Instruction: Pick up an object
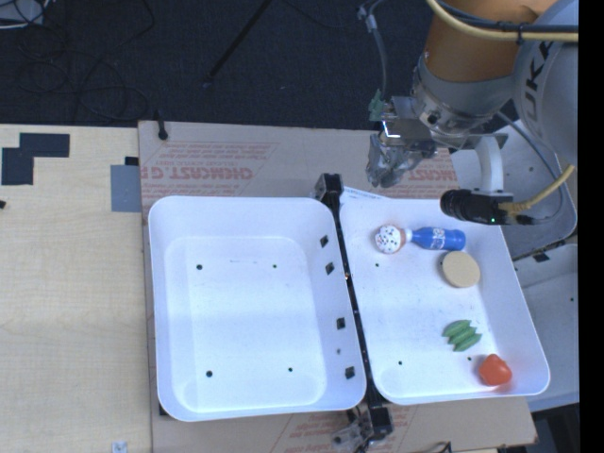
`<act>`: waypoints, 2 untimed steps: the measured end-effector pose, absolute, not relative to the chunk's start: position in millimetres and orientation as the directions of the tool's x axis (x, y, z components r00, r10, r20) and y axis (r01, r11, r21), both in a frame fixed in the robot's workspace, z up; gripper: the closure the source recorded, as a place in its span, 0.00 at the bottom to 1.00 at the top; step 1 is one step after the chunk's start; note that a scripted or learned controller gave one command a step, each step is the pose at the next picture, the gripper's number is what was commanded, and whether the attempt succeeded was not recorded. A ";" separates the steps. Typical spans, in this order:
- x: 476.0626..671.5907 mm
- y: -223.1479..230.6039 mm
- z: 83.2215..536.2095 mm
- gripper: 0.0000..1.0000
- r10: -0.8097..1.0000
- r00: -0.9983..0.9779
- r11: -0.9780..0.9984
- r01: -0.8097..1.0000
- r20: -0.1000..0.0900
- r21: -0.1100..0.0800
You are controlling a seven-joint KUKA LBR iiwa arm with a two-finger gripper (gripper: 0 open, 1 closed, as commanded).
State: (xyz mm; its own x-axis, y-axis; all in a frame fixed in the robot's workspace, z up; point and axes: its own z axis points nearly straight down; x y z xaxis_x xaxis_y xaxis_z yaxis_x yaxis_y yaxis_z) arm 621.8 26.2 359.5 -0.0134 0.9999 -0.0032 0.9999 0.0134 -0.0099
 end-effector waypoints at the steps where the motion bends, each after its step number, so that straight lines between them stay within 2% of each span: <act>1: 586.5 99.4 320.4 1.00 1.000 -0.006 0.006 1.000 0.001 -0.008; 2: 613.1 155.5 380.6 1.00 1.000 -0.006 0.006 1.000 0.002 0.004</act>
